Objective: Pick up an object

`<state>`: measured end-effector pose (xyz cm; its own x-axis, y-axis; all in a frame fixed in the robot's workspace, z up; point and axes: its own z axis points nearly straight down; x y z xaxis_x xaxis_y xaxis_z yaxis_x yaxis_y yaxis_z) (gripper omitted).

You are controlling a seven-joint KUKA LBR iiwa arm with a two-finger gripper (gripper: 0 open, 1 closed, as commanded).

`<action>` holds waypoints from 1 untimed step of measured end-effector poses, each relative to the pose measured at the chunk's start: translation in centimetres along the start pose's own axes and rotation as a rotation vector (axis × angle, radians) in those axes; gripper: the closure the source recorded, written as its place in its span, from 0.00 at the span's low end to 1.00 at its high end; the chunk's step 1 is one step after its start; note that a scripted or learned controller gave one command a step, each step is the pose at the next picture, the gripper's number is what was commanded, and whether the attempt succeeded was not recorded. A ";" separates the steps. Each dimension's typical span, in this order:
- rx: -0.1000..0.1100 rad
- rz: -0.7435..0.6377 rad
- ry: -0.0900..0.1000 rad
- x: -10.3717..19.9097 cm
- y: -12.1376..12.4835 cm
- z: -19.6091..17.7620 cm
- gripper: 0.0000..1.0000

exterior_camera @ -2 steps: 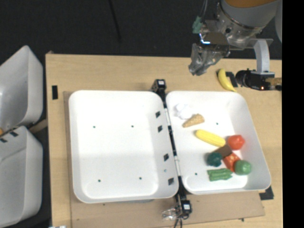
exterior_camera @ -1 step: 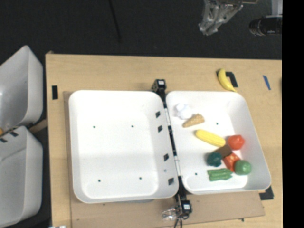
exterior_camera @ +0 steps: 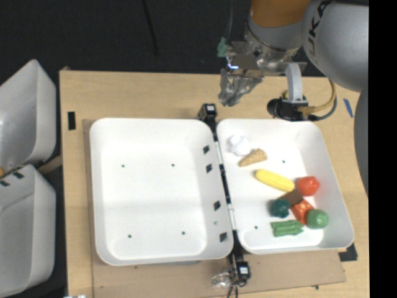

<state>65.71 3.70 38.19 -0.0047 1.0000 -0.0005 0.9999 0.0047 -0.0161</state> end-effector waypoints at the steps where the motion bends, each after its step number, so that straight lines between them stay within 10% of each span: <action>1: -0.020 0.005 0.000 -2.3 -4.9 -4.7 1.00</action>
